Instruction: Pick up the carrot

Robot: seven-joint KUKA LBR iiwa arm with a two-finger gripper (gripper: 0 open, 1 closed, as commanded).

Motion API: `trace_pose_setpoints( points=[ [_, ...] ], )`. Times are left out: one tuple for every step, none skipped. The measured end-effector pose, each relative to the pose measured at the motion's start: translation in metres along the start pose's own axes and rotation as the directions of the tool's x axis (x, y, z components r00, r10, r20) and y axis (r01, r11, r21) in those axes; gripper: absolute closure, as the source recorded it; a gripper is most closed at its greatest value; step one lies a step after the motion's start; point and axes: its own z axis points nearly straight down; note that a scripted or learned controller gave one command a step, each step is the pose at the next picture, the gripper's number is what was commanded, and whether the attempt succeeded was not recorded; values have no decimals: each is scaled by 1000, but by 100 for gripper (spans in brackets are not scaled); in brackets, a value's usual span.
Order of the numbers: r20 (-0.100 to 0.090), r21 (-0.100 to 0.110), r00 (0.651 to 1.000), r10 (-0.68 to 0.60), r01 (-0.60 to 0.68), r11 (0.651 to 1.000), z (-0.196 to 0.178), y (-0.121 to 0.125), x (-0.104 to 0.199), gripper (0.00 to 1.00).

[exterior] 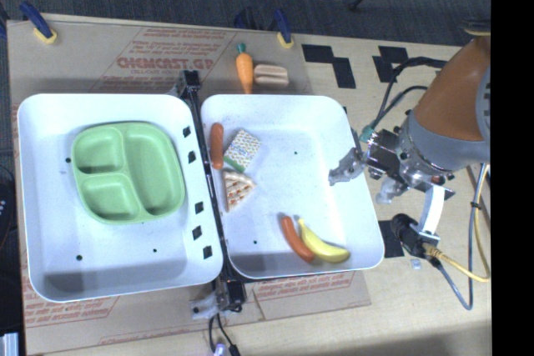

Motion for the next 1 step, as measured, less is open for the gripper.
trace_pose_setpoints(
  points=[
    [-1,5,999,-39,39,999,112,-24,52,0]
  ],
)
